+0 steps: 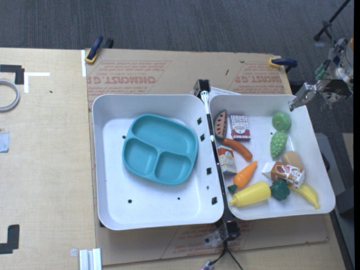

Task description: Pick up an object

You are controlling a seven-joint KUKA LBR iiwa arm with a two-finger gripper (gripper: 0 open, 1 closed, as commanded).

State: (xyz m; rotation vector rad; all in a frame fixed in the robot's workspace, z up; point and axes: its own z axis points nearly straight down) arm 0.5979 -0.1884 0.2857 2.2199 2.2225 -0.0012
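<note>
A yellow mustard bottle (251,194) lies on its side at the near edge of the right-hand bin (322,167), the closest of a crowd of toy foods awaiting a pick: beside it a green broccoli piece (280,190), a banana (309,195) tucked into the near right corner, a small juice carton (289,174), an orange carrot (244,174) and a reddish sausage (238,147). Farther back sit a bunch of green grapes (278,143), a green apple (281,121), a red snack box (239,126) and a watermelon slice (220,124) against the divider. The left-hand bin (107,167) holds a teal divided plate (160,149). The gripper (300,98) hangs at the far right corner of the right-hand bin, just beyond the apple, with nothing visibly between its fingers; whether they stand apart or together cannot be told at this size. The arm reaches in from the right edge, only its wrist end and cabling visible, angled down toward the bin. No object has yet been lifted. Judging by the layout, the apple and grapes are the nearest targets and stand apart from the tight cluster at the near end; a clean pick would likely call for coming straight down over one of them, fingers straddling its width, clear of the bin wall.
</note>
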